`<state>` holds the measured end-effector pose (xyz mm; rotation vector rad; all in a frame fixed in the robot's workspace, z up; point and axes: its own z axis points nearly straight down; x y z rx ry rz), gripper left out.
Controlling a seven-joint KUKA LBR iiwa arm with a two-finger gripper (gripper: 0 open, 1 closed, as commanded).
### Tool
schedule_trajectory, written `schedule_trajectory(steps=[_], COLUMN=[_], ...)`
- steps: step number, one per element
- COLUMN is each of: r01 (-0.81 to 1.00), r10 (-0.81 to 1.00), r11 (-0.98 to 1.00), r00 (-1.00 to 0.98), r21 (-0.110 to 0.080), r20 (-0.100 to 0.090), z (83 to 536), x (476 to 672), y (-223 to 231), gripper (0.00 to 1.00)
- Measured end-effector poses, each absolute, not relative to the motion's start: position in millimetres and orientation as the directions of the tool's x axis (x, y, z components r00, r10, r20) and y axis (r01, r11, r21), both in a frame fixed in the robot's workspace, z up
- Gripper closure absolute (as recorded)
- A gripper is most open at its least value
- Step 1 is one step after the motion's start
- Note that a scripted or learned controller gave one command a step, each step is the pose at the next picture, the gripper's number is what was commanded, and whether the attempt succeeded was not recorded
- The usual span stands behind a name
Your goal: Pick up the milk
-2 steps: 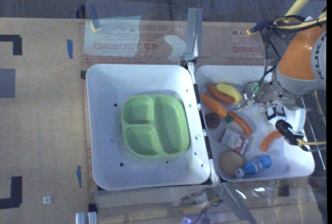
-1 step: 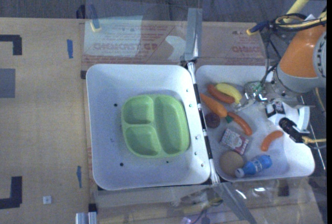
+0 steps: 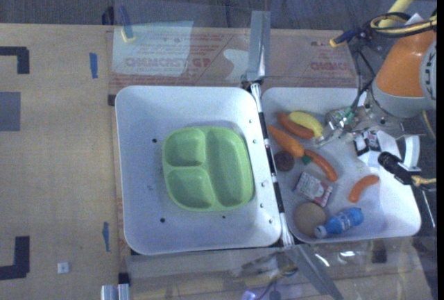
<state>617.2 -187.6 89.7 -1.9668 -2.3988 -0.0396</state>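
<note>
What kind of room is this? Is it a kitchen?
Probably a robot lab, not a kitchen: a robot arm reaches over two white bins, toy-like food sits in one, and blue tape marks dot the bench.

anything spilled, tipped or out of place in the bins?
Nothing spilled or damaged. The blue bottle lies on its side in the right bin, leaning against a round brown item, and the milk carton lies flat. The green tray sits level in the left bin.
</note>
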Motion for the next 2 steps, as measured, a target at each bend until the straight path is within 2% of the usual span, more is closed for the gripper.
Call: schedule_trajectory(steps=[2], r01=[0.937], r10=[0.937], r11=[0.348], r00=[-0.348], r21=[0.009], r20=[0.035], z=[88.6], x=[628.2], y=[-190.1], gripper=[0.0])
